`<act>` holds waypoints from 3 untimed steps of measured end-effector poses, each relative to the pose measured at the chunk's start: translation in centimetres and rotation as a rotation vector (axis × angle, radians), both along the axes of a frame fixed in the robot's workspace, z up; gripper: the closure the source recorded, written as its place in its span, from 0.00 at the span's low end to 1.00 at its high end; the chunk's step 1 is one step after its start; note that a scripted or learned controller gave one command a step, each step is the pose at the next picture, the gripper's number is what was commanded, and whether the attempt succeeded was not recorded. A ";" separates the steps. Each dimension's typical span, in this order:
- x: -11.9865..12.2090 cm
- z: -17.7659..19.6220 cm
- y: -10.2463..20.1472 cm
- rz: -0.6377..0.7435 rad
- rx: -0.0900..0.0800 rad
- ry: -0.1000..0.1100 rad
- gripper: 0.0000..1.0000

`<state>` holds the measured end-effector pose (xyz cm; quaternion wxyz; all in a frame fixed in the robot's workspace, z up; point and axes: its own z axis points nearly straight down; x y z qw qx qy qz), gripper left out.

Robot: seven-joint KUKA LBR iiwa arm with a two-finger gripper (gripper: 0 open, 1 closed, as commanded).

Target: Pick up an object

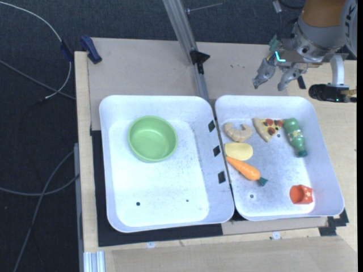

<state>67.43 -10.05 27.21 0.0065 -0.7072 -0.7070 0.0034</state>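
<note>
Carrot [245,168] lies in the right bin [326,169], its long axis slanting, with the green tip toward the lower right. Beside it are a yellow piece [239,151], a curled pastry [238,131], a pizza slice [266,127], a green bottle [294,136] and a red item [301,194]. The left bin [159,205] holds a green bowl [152,138]. The end effector [274,79] hangs above the bench [142,67] beyond the right bin's far rim, fingers spread, holding nothing. The middle of the right bin's floor is bare.

The arm [324,10] reaches in from the upper right, its gripper [273,81] pointing down with both fingers [262,77] spread apart, holding nothing.
</note>
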 end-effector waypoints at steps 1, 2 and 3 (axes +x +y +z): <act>0.1 0.4 0.0 0.001 -0.001 -0.007 0.00; -1.0 -5.0 -0.2 -0.001 -0.002 0.000 0.00; -0.9 -9.7 0.5 0.001 -0.001 0.000 0.00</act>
